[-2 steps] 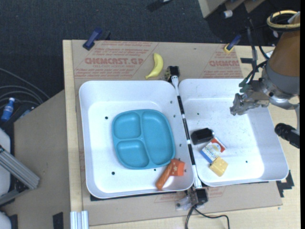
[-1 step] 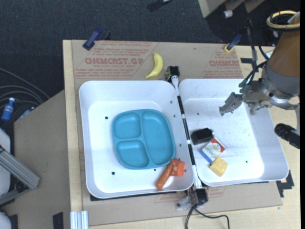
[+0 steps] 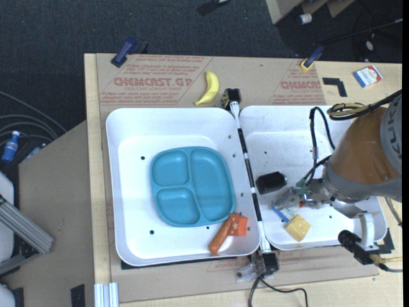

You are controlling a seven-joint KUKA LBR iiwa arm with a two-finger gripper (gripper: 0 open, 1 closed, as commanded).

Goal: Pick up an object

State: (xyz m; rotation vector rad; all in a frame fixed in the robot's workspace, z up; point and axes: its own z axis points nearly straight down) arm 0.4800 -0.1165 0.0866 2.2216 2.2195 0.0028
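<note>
Reaching in from the right, the grey-and-orange arm [image 3: 367, 152] lowers its gripper [image 3: 300, 196] into the right bin [image 3: 281, 123] on the counter [image 3: 160, 75]; whether the fingers are open or closed cannot be told. A blue divided plate [image 3: 192, 185] fills the left bin [image 3: 128, 171], an orange carrot-shaped toy [image 3: 229, 233] beside it. A black block [image 3: 270, 181] lies just left of the gripper, a tan wedge [image 3: 297, 227] just below it.
</note>
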